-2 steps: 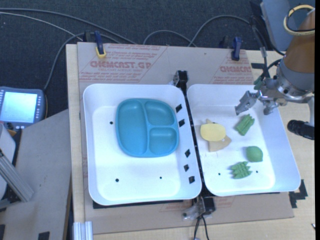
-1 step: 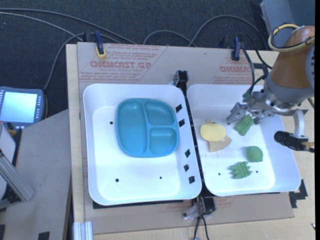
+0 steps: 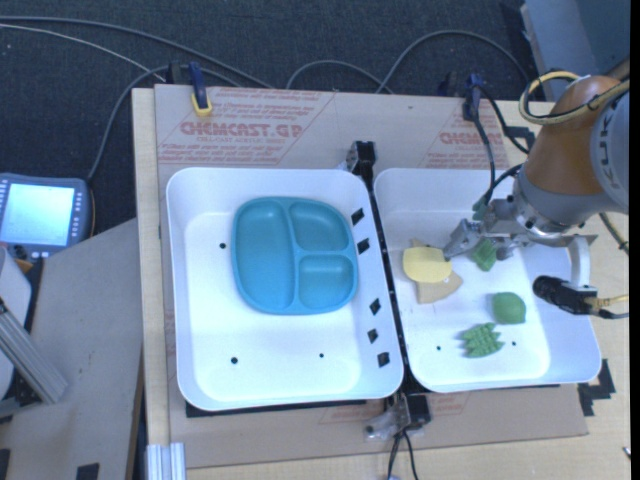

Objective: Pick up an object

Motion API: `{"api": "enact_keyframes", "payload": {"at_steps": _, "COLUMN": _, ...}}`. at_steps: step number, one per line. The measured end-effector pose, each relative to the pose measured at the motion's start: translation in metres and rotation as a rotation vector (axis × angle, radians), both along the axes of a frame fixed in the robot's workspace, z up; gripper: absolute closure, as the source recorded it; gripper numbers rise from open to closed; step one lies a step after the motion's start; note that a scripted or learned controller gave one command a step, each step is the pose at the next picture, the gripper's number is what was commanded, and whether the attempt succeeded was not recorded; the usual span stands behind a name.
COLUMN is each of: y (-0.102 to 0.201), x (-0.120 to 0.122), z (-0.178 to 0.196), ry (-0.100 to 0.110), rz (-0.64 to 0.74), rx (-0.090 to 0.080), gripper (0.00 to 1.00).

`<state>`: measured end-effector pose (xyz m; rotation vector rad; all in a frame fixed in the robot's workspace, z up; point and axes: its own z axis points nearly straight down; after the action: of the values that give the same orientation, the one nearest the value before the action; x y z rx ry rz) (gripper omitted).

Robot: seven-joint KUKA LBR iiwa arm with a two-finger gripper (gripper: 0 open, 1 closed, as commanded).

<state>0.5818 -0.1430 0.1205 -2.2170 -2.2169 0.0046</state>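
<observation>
Arm [image 3: 585,158] enters from the right, orange band visible above the wrist, and reaches down into the right bin [image 3: 560,368]. Gripper [image 3: 478,240] sits low over the upper middle of that bin; grey fingers [image 3: 462,238] point leftward toward the divider. A small green object [image 3: 486,258] lies right at the gripper, just below and beside the finger hardware, touching or nearly touching it; whether it sits between the fingers cannot be made out at this angle, and the fingers' spread cannot be read either. Just left of the fingertips lies a yellow piece [image 3: 424,263], resting partly on a tan flat piece [image 3: 440,288]; the yellow piece is near the fingers but apart from them. Further down the bin: a rounded green object [image 3: 508,307] to the right, and a darker spiky green object [image 3: 482,341] near the front wall, both well apart from the gripper. Left bin [image 3: 200,368] holds a blue compartment tray [image 3: 295,255], three sections, lying flat near its centre. Both bins rest on a brown board [image 3: 160,268] printed in red with "CHEMCAST GP" at upper left; a second, partial red print at upper right is blocked by cables and not fully legible. A handheld pendant [image 3: 42,213] with lit screen sits off the bench at far left.
</observation>
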Motion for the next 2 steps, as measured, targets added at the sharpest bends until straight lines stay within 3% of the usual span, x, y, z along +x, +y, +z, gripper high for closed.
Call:
{"api": "enact_keyframes", "payload": {"at_steps": 1, "y": 0.000, "x": 0.002, "z": 0.014, "ry": -0.007, "rz": 0.000, "rx": -0.001, "gripper": 1.00}}
{"api": "enact_keyframes", "payload": {"at_steps": 2, "y": -0.008, "x": 0.003, "z": 0.076, "ry": -0.014, "rz": 0.000, "rx": -0.004, "gripper": 1.00}}
